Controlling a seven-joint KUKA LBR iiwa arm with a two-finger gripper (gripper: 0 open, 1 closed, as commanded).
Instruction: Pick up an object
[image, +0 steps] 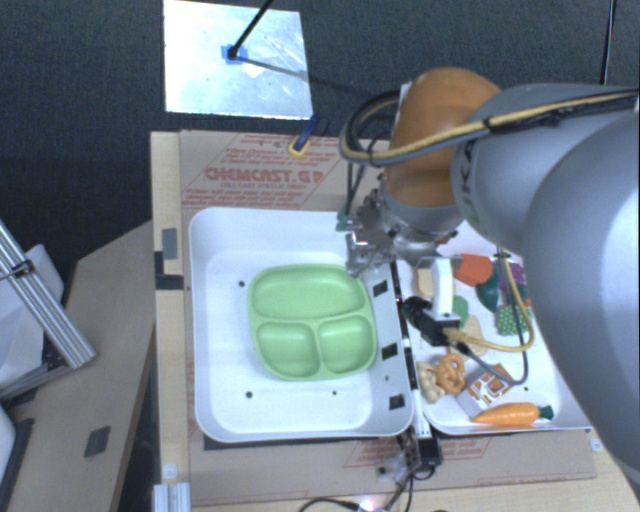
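Green tray (308, 322) beside toy-crowded bin (560, 412)

Robotics lab: arm (560, 200) over white bins (215, 300)

A tan worktop (110, 300) is carrying a printed brown cardboard sheet (262, 172), and two shallow white bins are sitting side by side on that sheet. The left bin (215, 330) and the right bin (555, 405) are touching along their inner edges, where black clips are lining the seam.

Small toys, among them an orange carrot (510, 412), lie jumbled in the right bin (560, 425).
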